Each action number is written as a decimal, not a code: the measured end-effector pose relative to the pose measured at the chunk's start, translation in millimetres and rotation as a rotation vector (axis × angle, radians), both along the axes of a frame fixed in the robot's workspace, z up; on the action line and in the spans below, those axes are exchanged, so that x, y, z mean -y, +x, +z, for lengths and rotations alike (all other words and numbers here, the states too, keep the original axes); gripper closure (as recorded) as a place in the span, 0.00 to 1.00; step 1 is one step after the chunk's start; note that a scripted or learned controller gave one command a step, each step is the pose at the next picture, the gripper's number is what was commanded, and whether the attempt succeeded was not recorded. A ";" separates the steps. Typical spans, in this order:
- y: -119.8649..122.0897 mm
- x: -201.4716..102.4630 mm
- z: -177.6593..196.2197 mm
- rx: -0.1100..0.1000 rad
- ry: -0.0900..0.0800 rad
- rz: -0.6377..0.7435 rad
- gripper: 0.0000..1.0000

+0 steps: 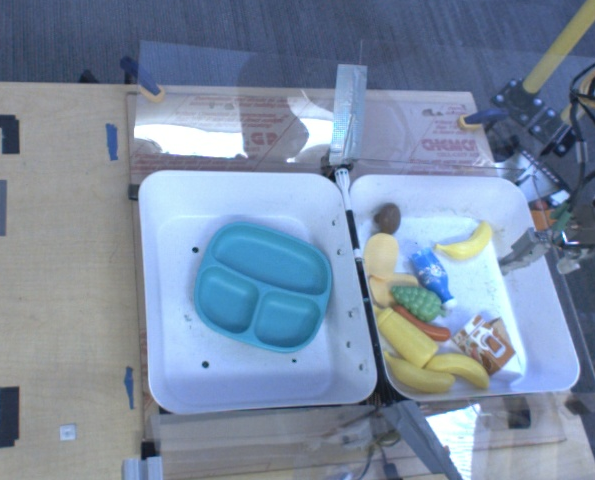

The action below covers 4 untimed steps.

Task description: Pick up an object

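The right bin (552, 338) holds several toy foods. A brown round piece (387, 216) lies near its back left, and a small yellow banana (467, 243) sits toward the back. A blue packet (430, 273), a pale yellow piece (381, 255), a green bumpy piece (417, 301) and an orange carrot (424, 324) crowd the left side. Near the front lie a yellow block (405, 338), a second banana (453, 368) and a brown-and-white packet (485, 340). My gripper (542, 243) hangs at the bin's right rim, apart from every object.
The left bin (167, 218) carries a teal divided plate (262, 286). A metal post (348, 113) stands behind the wall between the two bins. Cables, a black clamp and a yellow pole (567, 38) crowd the upper right. Wooden bench lies to the left.
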<state>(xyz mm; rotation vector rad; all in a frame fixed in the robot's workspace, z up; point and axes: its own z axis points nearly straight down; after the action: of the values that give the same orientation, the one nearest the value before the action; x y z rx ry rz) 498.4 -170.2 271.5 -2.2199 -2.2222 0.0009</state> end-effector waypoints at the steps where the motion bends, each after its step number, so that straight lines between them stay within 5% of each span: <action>1: 52.1 -29.1 -174.9 0.004 0.000 -0.155 0.00; 2: -17.5 -66.1 -183.7 0.006 0.001 -0.149 0.00; 3: -15.7 -65.4 -172.8 0.013 -0.001 -0.151 1.00; 4: -16.2 -65.4 -173.6 0.011 -0.001 -0.151 0.00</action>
<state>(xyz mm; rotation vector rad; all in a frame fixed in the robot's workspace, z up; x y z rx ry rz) 482.2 -104.8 97.9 -2.3880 -2.0535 -0.0104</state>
